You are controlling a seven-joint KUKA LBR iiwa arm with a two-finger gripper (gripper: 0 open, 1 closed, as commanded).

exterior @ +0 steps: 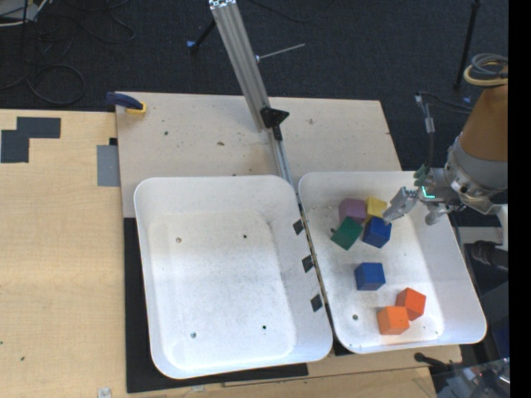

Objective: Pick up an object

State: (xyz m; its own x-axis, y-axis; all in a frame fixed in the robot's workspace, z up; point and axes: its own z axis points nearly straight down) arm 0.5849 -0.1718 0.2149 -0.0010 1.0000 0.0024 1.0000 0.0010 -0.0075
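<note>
Gripper [412,206] fingers are standing apart over the upper right part of the right bin [465,301], with nothing lying between them; one finger [399,205] is slanting down and left, and its tip is appearing just beside the yellow block [377,206], though contact cannot be judged from this angle. The arm [488,143] is reaching in from the right edge, its orange band showing above the grey wrist. Six blocks are lying in the right bin. A cluster near the top is comprising a purple block [353,208], the yellow block, a green block [346,234] and a blue block [377,231], all touching or nearly so. A second blue block [369,275] is sitting alone near the middle, and two orange blocks [402,311] are resting together near the lower right corner. The left bin [149,222] is lying beside it. A slanted aluminium rail [243,56] is rising behind both bins from the pale board [199,131].
</note>
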